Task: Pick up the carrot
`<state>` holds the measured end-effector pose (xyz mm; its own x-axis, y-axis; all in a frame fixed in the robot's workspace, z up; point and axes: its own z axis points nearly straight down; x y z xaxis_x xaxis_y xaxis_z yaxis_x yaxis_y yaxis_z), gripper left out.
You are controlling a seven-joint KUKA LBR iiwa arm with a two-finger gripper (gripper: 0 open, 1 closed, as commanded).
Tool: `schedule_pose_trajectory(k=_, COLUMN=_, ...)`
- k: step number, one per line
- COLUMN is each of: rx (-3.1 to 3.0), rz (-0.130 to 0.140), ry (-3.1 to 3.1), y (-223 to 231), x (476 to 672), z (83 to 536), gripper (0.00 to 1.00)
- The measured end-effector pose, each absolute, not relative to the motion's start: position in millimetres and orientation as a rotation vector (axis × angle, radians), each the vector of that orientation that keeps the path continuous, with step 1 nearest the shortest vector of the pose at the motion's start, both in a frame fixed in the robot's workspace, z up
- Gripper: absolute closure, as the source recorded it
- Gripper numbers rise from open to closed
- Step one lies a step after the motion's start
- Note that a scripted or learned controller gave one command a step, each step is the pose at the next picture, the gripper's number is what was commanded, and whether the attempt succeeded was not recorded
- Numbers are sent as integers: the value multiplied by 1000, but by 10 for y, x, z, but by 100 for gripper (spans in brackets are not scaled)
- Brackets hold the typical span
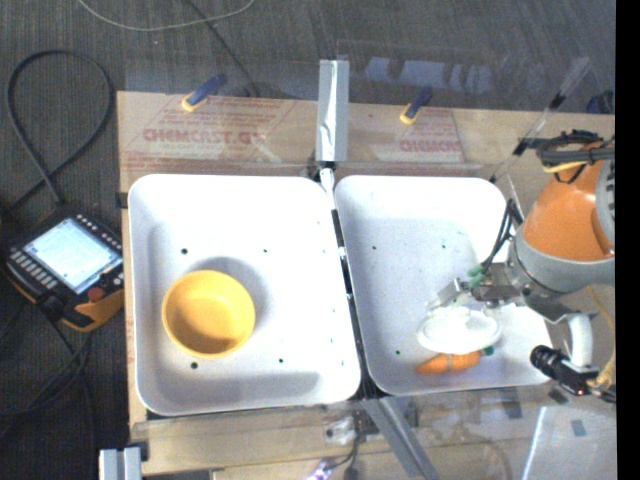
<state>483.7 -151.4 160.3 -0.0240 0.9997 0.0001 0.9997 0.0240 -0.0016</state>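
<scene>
The carrot is a small orange piece lying near the front wall of the right bin. A white rounded object lies just behind it, touching or partly covering its upper edge. My gripper hangs over the right bin's right half, directly behind that white object and a short way behind the carrot. The arm's orange band and grey wrist come in from the right above it.
A yellow bowl sits in the left bin, towards its front left. A metal post stands behind the seam between the bins. A pendant with a lit screen lies on the floor at the left.
</scene>
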Motion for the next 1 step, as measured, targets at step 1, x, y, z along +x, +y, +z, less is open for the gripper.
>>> schedule_pose_trajectory(k=1, rx=-2203, rz=4, ry=-2238, y=-1170, x=4838, z=1946, gripper=0)
